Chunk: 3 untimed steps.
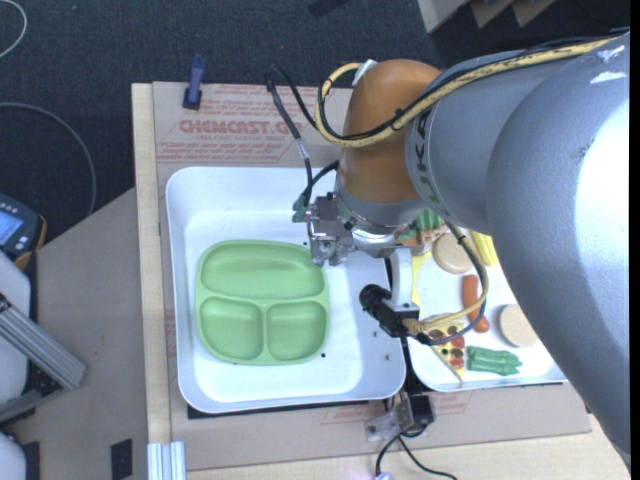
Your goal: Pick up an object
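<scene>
I can't tell the finger state: the gripper (330,248) is seen from above and its tips are hidden under the wrist hardware, so wide or narrow is not readable, and I see nothing held between them. It sits low over the left bin (190,268), right at the upper right corner of the green divided tray (263,300); touching or just above, I can't say. The tray lies flat in the left bin, three compartments, one long on top and two smaller below. Above the gripper is the orange band (385,118), with yellow and black cables looping around it, then the grey arm (540,188) running off to the right and covering much of the right bin (500,373). In the right bin I see small toy food pieces: a green one (492,360) near the front edge, an orange carrot-like piece (471,290), and pale round pieces (452,255). Both bins rest on a cardboard sheet (230,128) with red print.
</scene>
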Tool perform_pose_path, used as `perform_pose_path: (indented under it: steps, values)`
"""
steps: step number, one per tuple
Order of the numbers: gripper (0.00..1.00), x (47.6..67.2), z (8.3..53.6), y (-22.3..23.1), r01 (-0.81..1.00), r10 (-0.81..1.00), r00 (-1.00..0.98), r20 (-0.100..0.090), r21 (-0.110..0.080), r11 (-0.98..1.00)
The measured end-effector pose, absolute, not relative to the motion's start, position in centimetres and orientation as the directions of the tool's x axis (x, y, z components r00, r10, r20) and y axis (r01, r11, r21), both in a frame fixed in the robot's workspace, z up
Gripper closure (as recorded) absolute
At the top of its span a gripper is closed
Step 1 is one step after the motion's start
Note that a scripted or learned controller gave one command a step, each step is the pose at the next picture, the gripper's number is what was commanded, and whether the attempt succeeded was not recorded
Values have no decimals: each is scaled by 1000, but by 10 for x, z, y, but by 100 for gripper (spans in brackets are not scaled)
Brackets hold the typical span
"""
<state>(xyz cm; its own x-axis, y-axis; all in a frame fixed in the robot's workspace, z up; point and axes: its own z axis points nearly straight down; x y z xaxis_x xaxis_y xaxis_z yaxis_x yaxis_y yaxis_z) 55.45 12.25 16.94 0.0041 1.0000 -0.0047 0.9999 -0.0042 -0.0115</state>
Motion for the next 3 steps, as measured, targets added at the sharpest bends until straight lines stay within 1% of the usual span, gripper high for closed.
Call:
perform_pose_path:
  steps: [1, 2, 3]
  values:
    - [100, 507, 147, 195, 1000, 1000, -7, 1, -9, 7]
    - [100, 571, 84, 170, 1000, 1000, 3, 2, 3, -3]
    - [100, 483, 229, 149, 1000, 1000, 0, 4, 5, 0]
